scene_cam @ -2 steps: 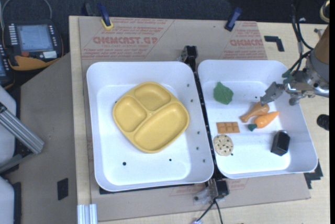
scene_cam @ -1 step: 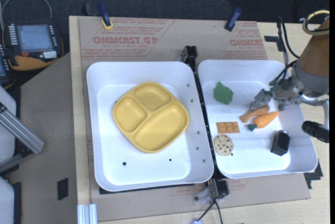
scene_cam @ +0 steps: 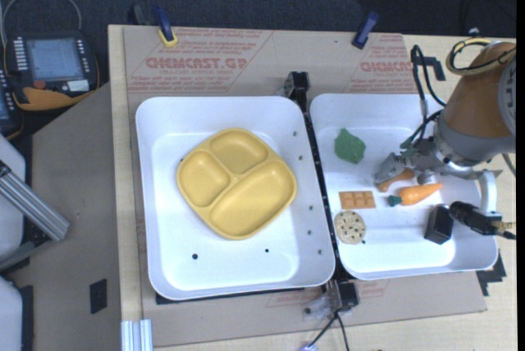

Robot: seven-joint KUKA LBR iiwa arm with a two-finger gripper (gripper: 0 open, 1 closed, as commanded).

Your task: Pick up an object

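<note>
The right bin [scene_cam: 394,259] holds a green leafy toy [scene_cam: 349,146], an orange square cracker [scene_cam: 357,199], a round speckled cookie [scene_cam: 350,226] and an orange carrot [scene_cam: 417,193]. My gripper [scene_cam: 395,174] is low inside this bin, just above and left of the carrot and right of the green toy. A small orange-brown bit shows under its tip, too small to identify. The arm comes in from the right over the bin's right wall.
The left bin [scene_cam: 164,243] bears a yellow divided plate [scene_cam: 237,182] in its middle. A dark divider runs between the two bins. Cardboard lies under both, with clamps at its far edge.
</note>
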